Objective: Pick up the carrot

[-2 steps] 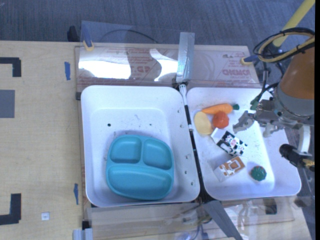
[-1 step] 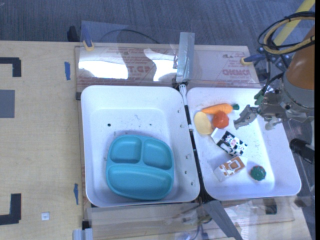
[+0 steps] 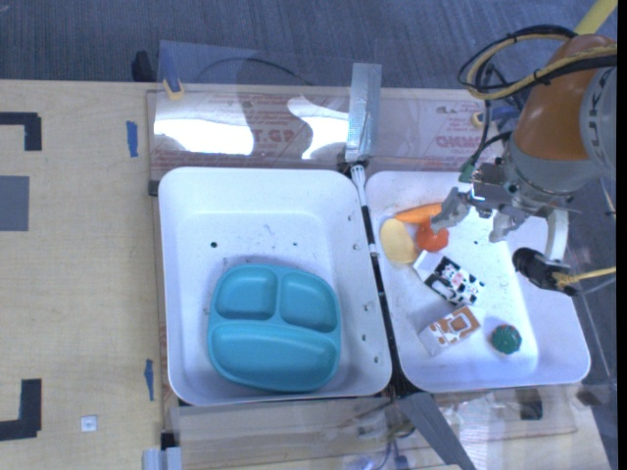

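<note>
The carrot (image 3: 418,213), orange and tapered, lies in the back left part of the right bin (image 3: 554,346). A small red-orange piece (image 3: 434,238) sits just in front of it. My gripper (image 3: 477,218) hangs over the back of that bin, its fingers spread open. The left finger (image 3: 452,210) stands right by the carrot's thick end, and whether it touches I cannot tell. Nothing shows between the fingers.
A yellow rounded toy (image 3: 399,243) lies against the carrot's left front. Further forward are a black-and-white patterned toy (image 3: 454,281), a small brown-and-white box (image 3: 451,328) and a green ball (image 3: 506,339). The left bin (image 3: 181,253) holds a teal divided plate (image 3: 275,327).
</note>
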